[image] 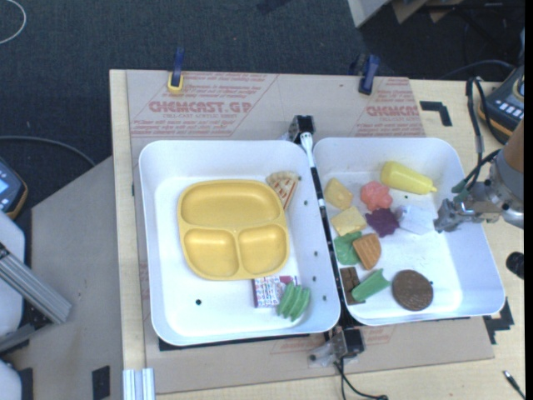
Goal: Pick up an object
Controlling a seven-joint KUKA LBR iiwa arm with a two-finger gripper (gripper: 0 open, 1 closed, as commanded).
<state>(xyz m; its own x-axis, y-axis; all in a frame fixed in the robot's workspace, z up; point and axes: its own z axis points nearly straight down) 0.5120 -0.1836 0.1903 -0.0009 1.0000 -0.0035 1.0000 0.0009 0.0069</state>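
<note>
We see the hand coming in from the right edge, low over the right bin's right side, near its rim. It is small and blurred against the white floor, so we cannot tell whether it is released, clenched or grasping anything. The arm behind it is cut off by the picture's edge.

In that bin, just left of the hand, lie a purple piece and a pink piece, with a yellow corn-like object above them. Further left we make out two pale yellow blocks, an orange piece overlapping something green, and a green pod lying over a dark bar. A brown disc sits near the front wall.

The left bin carries a yellow divided plate. A waffle-like wedge rests at the plate's upper right corner. A small printed packet and a green item lie below the plate; their details are too small to read.
</note>
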